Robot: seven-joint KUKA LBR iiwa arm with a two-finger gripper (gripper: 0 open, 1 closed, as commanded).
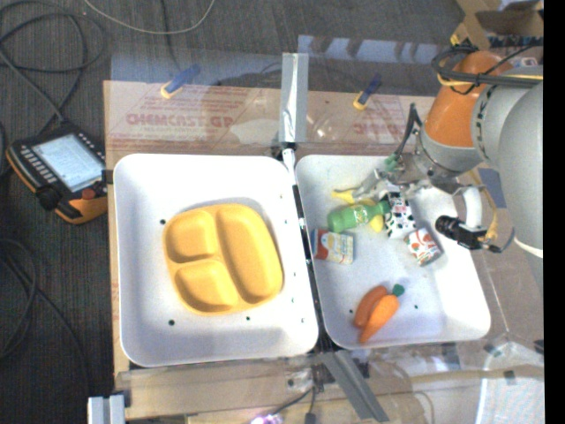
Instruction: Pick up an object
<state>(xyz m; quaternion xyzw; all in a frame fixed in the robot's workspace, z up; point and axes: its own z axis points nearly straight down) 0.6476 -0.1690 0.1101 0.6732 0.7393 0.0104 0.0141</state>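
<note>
Nearest your viewpoint lay one orange carrot toy (377,312), at the front of the right bin (459,321). You had two white bins side by side on the table (132,113): the left bin (141,193) carried a single yellow divided tray (224,256), and the right held the candidate objects, loosely clustered at its rear half. You could count one green bottle (357,215), one small carton (335,246), one red-and-white can (424,246) and one black-and-white spotted item (399,217). Your gripper (391,173) hovered over the rear cluster, presumably choosing a target; whether its fingers were open could not be told, and nothing appeared held.
</note>
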